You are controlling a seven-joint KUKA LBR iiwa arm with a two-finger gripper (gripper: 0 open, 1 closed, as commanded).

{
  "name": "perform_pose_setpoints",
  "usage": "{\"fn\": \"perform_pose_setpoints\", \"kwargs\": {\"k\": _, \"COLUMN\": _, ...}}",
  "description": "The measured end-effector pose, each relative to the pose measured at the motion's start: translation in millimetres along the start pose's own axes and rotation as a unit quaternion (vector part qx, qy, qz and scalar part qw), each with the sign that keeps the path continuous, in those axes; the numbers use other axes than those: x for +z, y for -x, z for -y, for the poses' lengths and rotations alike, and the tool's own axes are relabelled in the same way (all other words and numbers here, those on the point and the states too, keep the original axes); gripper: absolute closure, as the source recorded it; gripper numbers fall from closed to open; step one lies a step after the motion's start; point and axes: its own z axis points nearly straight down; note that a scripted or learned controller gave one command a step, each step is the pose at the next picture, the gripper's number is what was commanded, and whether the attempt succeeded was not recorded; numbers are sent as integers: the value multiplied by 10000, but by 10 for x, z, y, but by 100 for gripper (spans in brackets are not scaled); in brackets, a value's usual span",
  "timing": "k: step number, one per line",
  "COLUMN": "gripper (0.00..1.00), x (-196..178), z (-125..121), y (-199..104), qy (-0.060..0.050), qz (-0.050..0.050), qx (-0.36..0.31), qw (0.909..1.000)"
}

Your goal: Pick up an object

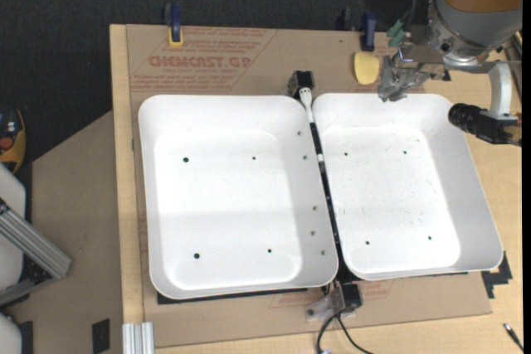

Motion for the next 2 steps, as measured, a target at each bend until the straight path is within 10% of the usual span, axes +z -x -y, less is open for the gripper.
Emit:
{"fn": "perform_pose_setpoints", "kwargs": {"k": 1, "gripper": 100, "x": -257, "z": 17, "y": 621, "qy": 5, "qz": 19, "qx": 46, "qw": 10000}}
{"fn": "perform_pose_setpoints", "kwargs": {"k": 2, "gripper": 100, "x": 963, "z": -271, "y": -239, "qy": -82, "qz": -22, "qx": -27, "qw": 10000}}
